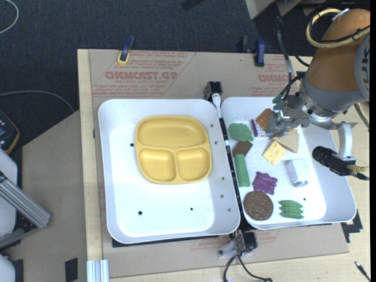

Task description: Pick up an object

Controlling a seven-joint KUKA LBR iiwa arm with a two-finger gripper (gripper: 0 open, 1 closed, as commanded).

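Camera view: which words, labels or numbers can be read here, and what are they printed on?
"CHEMCAST G.P" in red, on the brown board under the bins, above the left bin.
A second red print on that board, above the right bin: partly hidden, too blurred to read.
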